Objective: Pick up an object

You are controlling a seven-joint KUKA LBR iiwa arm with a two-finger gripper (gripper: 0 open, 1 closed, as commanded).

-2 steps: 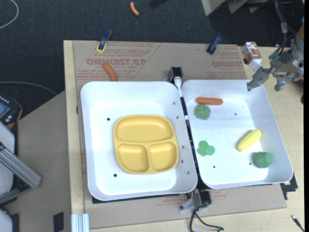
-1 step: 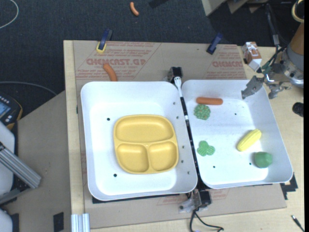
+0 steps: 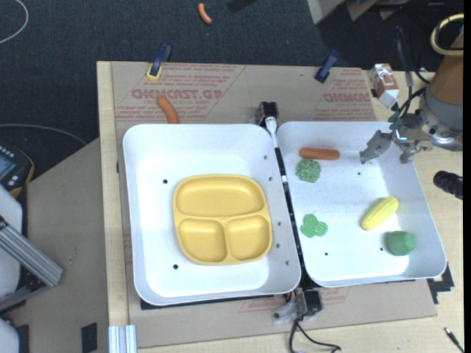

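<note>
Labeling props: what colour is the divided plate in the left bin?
Yellow. The divided plate is plain pale yellow with three compartments, seen clearly in the camera view.

Even, bright overhead light fills the scene, and the white bins (image 3: 140, 197) glare almost to blankness. Shadows are soft and short beside the yellow tray (image 3: 221, 218). The dark carpet (image 3: 66, 28) looks grainy; the overall picture is slightly soft.

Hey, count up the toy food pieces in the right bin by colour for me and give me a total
Green: 3, a broccoli, a leafy piece and a round piece
Yellow: 1, a corn cob
Orange: 1, a sausage
Total: 5
</note>
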